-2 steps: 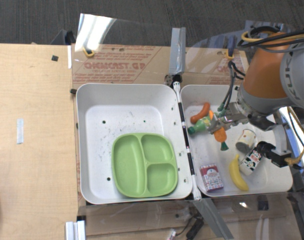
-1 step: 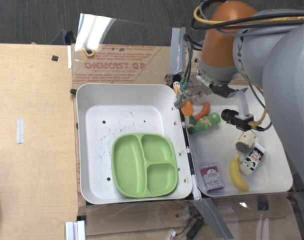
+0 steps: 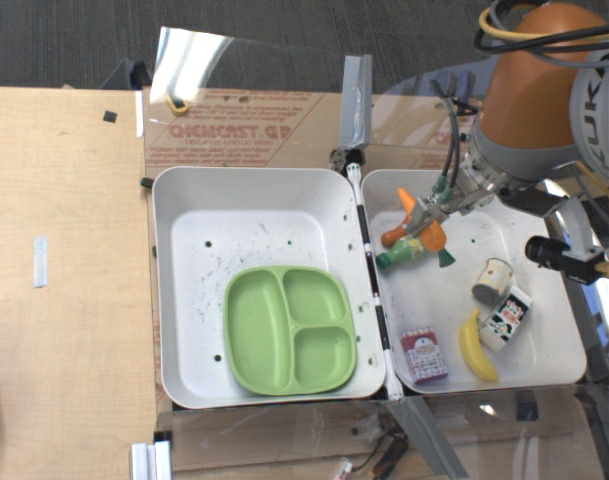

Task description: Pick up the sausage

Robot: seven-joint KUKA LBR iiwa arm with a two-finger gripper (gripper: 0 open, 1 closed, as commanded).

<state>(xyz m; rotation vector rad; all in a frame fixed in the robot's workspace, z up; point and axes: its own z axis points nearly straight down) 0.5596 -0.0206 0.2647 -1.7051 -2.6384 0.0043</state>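
Note:
The sausage [image 3: 393,236], a short orange-red piece, lies at the left side of the right bin [image 3: 544,368], close to the wall between the bins. My gripper [image 3: 427,216] reaches down from the grey and orange arm [image 3: 529,88] just right of and above the sausage, amid a small cluster of toy food. An orange carrot-like piece [image 3: 407,201] lies just behind the gripper, and another orange piece [image 3: 435,236] sits under it. A green toy vegetable [image 3: 404,253] lies right in front of the sausage. Whether the gripper touches the sausage is not clear.
The left bin [image 3: 184,268] holds a green divided plate [image 3: 289,330]. In the right bin are a small can [image 3: 492,280], a black-and-white milk carton [image 3: 506,317], a yellow banana [image 3: 473,348] and a reddish box [image 3: 422,355]. A clear panel [image 3: 284,128] lies behind the bins.

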